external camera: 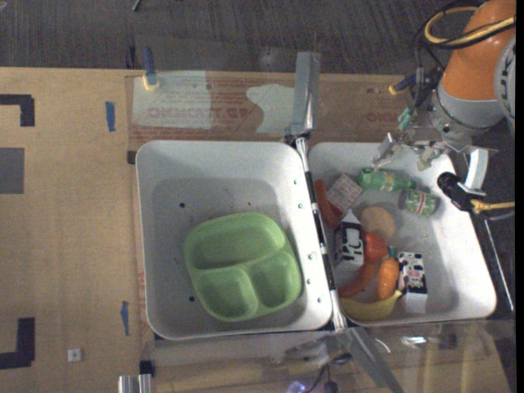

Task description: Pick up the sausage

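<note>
The sausage [327, 203], a reddish-brown stick, lies along the left wall of the right bin [467, 252], next to a small checkered packet [345, 191]. My gripper [406, 152] hangs over the far edge of that bin, up and to the right of the sausage and well apart from it. Its fingers are spread open with nothing between them. Just below it lies a green bottle [385, 179].
The right bin also holds a small can [418, 202], a potato [377, 220], two milk cartons [349, 245], a tomato [375, 246], a carrot [387, 277], a red curved piece [360, 283] and a banana [370, 307]. The left bin [164, 187] holds a green divided tray [241, 265].
</note>
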You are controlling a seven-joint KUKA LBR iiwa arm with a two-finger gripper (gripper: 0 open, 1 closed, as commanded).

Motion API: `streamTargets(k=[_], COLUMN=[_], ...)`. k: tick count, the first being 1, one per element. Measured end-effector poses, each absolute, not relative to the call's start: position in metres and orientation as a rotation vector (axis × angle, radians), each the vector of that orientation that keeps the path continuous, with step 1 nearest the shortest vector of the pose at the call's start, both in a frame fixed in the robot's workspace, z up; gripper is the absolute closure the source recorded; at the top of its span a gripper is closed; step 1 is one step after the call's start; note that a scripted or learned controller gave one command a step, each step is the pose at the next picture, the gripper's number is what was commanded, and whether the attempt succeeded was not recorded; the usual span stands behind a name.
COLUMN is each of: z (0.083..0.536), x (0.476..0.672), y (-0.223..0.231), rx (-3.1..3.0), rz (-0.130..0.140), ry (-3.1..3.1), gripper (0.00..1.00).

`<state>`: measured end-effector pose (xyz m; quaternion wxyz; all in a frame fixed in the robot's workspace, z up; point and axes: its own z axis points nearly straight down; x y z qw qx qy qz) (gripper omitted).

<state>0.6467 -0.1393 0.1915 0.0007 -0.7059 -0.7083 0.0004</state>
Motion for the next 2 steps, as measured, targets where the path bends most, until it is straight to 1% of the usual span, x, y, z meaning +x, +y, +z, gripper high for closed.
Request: streamTargets(k=[1,2], z=[0.210,0.117], x=[0.668,0.673], y=[-0.117,-0.102], rx=[-2.298,-2.258], rz=[-0.001,-0.020], ry=[-2.146,-2.212], gripper=[0.00,0.00])
